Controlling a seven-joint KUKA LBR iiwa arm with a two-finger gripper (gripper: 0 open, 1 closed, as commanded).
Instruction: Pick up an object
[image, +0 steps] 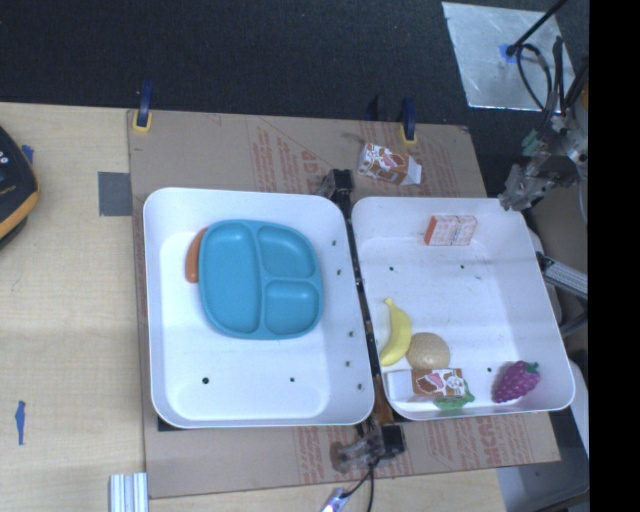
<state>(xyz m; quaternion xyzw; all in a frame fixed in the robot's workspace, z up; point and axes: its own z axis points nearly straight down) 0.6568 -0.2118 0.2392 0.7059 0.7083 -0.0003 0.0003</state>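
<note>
The right bin (500, 290) holds a small orange and white box (450, 230) near its far edge. Along its near left side lie a yellow banana (397, 332), a round tan item (428, 350) and a red and white carton (440, 383). Purple grapes (515, 381) sit in the near right corner. A blue divided plate (262, 278) lies in the left bin (170, 370), with an orange item (192, 256) partly hidden under its left rim. My gripper (522, 186) hangs by the right bin's far right corner, outside the rim and apart from every object.
Another red and white carton (390, 164) lies on the cardboard behind the bins, outside both. Blue clamps (407, 110) hold the cardboard's far edge. Cables and grey hardware (550, 80) crowd the upper right. A yellow and black device (12, 190) sits at the far left.
</note>
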